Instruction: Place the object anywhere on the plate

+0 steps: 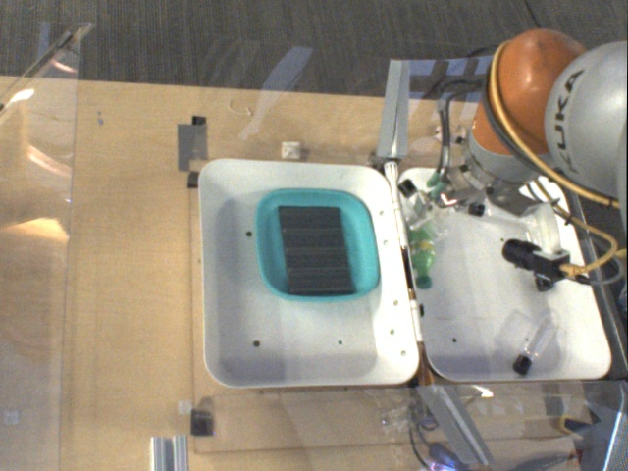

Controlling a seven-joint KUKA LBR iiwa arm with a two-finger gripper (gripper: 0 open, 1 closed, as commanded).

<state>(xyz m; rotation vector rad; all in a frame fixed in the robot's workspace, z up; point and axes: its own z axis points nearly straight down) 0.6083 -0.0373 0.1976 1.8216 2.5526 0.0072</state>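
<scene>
From my remote station, the largest thing I see is the wooden bench (108, 263), with the two white bins side by side on it. The grey arm (579, 96), with its orange band, comes in from the right and hangs over the far part of the right bin (471, 332). The left bin (226, 312) holds a teal plate (365, 253), which sits towards the bin's far side. A dark ridged pad (314, 251) lies flat in the middle of the plate.

The gripper (435, 196) is low over the far left corner of the right bin, close to the wall between the bins. I cannot tell from this view whether it is released or clenched.

The green object (424, 248) lies in the right bin against its left wall, just on the near side of the gripper and apart from the plate. I cannot say whether the gripper touches it. A small clear piece with a black end (531, 345) lies near the right bin's near right corner.
</scene>
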